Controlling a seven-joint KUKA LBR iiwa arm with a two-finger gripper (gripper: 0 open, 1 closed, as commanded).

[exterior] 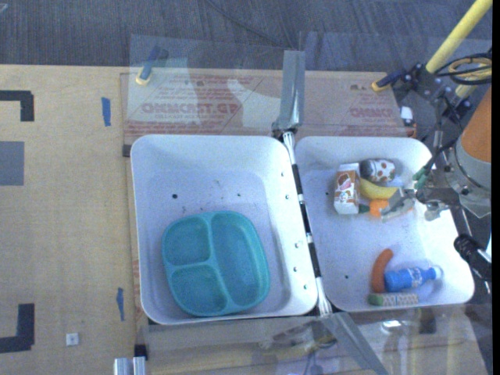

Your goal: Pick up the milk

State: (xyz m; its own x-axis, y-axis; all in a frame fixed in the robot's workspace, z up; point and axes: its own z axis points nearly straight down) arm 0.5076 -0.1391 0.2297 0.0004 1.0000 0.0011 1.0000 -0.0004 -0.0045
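The milk [346,191] is a small white and orange carton lying in the upper part of the right bin [344,283]. A yellow banana [376,189] rests against its right side, with a small orange item [377,207] just below the banana. My gripper [408,198] hangs low at the bin's right side, right of the banana and orange item and about a carton's width from the milk. Nothing shows in its grasp.
A round grey-and-red item [380,169] sits above the banana. Near the right bin's front lie an orange sausage shape [380,266], a blue bottle [411,277] and a green strip [395,298]. The left bin [211,170] holds a teal divided plate [216,263].
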